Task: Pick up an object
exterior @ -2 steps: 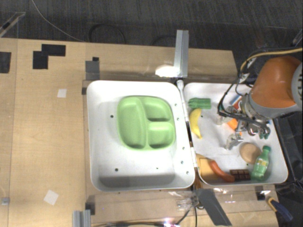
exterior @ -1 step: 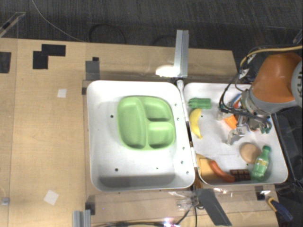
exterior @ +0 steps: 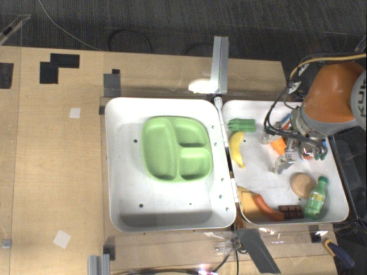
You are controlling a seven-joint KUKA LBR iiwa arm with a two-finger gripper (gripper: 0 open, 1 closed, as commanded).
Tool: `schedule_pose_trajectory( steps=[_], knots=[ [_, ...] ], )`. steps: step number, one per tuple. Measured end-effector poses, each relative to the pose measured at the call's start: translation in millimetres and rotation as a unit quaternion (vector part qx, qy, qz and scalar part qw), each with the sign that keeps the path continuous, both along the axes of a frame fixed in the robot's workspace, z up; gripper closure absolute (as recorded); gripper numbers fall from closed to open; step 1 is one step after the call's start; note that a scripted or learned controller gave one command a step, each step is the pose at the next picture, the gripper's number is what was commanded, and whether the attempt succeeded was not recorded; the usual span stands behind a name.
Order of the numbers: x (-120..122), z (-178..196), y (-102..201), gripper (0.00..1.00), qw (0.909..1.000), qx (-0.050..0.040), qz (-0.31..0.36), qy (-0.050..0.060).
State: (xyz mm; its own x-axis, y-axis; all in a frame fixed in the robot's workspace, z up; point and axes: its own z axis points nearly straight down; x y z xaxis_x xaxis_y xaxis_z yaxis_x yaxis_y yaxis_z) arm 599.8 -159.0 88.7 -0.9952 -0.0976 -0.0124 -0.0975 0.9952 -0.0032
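In the left bin (exterior: 120, 153): a green divided tray (exterior: 175, 148), lying flat at center. In the right bin (exterior: 252, 171): gripper (exterior: 285, 160) at 2 o'clock, low over bare floor, grasp state impossible to tell. Yellow banana (exterior: 236, 148) at 10 o'clock, green block (exterior: 242, 125) above it; green bottle (exterior: 316, 198) at 5 o'clock, touching a tan ball (exterior: 302, 184); sausage (exterior: 266, 206) at 6 o'clock.
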Motion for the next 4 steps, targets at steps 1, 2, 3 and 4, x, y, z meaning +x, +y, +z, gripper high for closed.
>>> schedule_pose_trajectory(
  steps=[1,2,3,4],
  knots=[
    [5,0,3,0.00,1.0000,-0.0002,-0.002,0.000],
    [17,0,25,0.00,0.9998,0.0006,-0.018,0.000],
    [22,13,26,1.00,0.9998,0.0002,-0.016,-0.008],
    [38,83,-48,1.00,0.9961,-0.0011,0.088,0.001]
  ],
)
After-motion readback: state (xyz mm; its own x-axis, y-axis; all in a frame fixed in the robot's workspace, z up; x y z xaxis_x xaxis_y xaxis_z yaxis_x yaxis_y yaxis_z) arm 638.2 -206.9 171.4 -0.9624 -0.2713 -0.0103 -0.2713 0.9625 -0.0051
